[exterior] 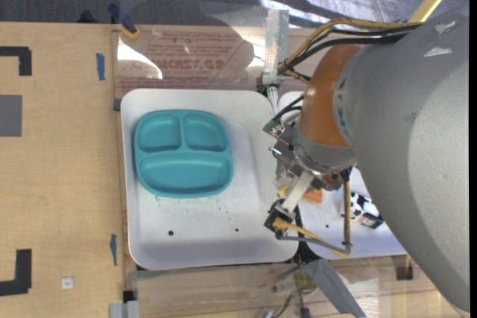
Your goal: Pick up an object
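A teal divided plate (183, 153) lies in the left bin (149, 242), toward its back left. My gripper (299, 184) hangs low over the left part of the right bin (335, 238), just past the wall between the two bins. A small orange thing (314, 196) shows right beside the gripper on the bin floor. A black and white thing (364, 209) lies a little further right. The arm's grey body and orange band (320, 104) hide most of the right bin.
The left bin's floor in front of the plate is bare white with a few dark specks (171, 233). A wooden board (52, 160) with black marks lies left of the bins. Clear plastic sheeting (194, 56) stands behind the left bin.
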Tool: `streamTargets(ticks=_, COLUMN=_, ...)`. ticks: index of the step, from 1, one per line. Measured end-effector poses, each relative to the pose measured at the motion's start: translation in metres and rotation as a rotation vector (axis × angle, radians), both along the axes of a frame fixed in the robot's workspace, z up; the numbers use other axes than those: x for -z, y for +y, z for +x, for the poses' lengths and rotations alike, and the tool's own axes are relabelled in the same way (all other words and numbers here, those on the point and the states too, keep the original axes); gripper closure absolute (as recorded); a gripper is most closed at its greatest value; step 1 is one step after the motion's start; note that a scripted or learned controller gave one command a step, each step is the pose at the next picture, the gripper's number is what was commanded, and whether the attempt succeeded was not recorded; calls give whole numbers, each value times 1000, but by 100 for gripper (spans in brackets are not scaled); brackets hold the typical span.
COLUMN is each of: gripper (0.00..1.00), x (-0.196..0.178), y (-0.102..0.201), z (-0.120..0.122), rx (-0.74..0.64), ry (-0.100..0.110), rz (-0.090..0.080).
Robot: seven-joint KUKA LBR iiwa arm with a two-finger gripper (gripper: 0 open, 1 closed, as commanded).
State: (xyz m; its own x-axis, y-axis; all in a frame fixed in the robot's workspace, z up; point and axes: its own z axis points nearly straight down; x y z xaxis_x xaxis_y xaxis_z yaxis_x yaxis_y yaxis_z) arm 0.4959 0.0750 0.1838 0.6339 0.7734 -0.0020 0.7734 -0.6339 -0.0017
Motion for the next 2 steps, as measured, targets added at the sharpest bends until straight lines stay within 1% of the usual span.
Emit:
streamTargets(ticks=1, gripper=100, x=-13, y=22, z=-17, rx=381, ry=1, rz=0)
streamTargets(ticks=2, gripper=100, x=-14, y=87, z=-18, rx=601, ry=-1, rz=0)
